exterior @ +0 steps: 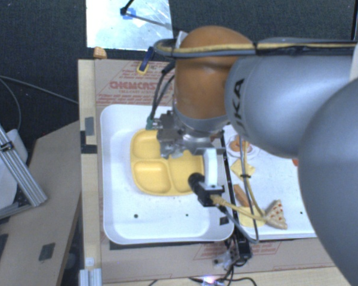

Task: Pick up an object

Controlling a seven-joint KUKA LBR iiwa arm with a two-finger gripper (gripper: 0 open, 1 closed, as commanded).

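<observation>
My gripper [180, 140] hangs mid-frame over the yellow compartmented plastic tray [150, 173] lying in the left shallow white bin [116, 219]. My wrist covers it, so I cannot tell how far open it is or whether it holds anything. The tray is broad and shallow, so I judge a bite on its thin rim could slip or tip it.

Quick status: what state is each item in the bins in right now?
yellow divided tray: right way up, flat in the left bin, partly under the arm.
pizza slice: flat in the right bin, untouched.
yellow flat piece: flat, right bin.
arm: low over the tray.
</observation>
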